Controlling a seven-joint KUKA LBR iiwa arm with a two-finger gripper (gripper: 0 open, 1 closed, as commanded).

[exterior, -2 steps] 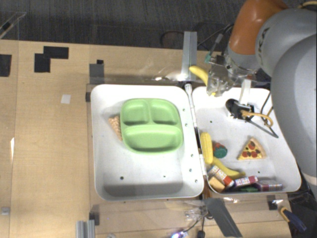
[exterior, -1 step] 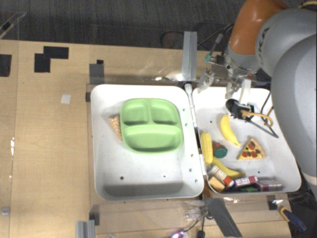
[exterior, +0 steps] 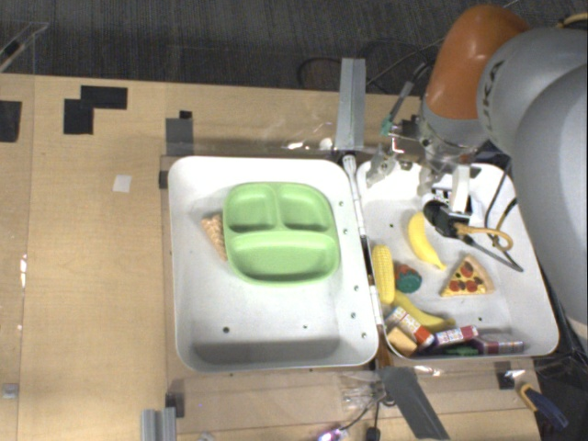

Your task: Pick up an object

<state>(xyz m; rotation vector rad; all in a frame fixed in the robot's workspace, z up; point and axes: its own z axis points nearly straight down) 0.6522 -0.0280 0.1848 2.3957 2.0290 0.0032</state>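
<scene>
My gripper (exterior: 430, 175) hangs over the back part of the right bin (exterior: 537, 294), under the grey wrist with the orange band. A yellow banana (exterior: 422, 239) lies just in front of it, apart from it. Further forward are a corn cob (exterior: 383, 272), a small teal piece (exterior: 408, 282), a pizza slice (exterior: 468, 278) and a second yellow piece (exterior: 422, 314). Along the bin's front wall lie a red and dark tube (exterior: 457, 337) and a tan block (exterior: 400, 340). Nothing shows between the gripper's fingers.
The left bin (exterior: 197, 324) holds a green divided plate (exterior: 279, 231) with a tan waffle-like piece (exterior: 213, 233) sticking out under its left edge. A metal rail (exterior: 362, 246) separates the two bins. The arm's bulk covers the right bin's back right corner.
</scene>
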